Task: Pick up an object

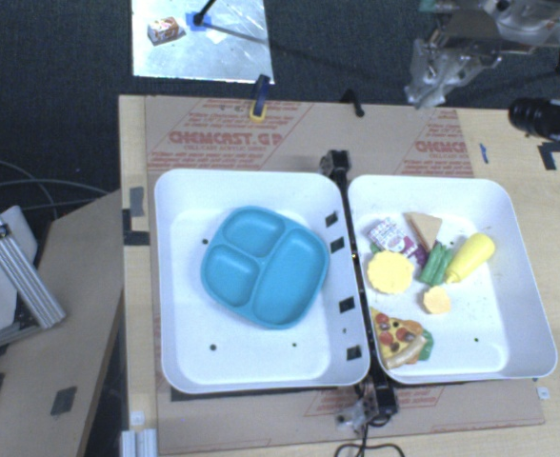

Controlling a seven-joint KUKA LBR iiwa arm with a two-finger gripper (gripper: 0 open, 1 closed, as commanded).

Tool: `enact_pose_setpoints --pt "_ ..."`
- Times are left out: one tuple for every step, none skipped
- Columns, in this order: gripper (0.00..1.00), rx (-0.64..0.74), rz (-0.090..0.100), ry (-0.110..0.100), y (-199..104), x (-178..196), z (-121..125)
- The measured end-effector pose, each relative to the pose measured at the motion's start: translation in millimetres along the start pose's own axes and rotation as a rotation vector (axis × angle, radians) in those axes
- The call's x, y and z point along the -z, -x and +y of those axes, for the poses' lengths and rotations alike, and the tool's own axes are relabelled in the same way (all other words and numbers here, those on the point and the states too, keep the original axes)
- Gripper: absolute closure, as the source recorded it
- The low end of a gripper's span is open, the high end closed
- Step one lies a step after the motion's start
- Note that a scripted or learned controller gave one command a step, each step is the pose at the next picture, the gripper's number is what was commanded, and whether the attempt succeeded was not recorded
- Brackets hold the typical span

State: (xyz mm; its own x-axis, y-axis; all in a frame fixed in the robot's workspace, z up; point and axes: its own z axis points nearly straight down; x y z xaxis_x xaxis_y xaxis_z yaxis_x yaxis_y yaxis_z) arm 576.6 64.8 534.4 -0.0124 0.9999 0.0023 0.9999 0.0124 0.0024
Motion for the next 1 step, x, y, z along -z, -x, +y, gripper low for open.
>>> enact_pose_setpoints --pt "1.0 -0.002 0.0 0.001 -79.4 0.4 13.1"
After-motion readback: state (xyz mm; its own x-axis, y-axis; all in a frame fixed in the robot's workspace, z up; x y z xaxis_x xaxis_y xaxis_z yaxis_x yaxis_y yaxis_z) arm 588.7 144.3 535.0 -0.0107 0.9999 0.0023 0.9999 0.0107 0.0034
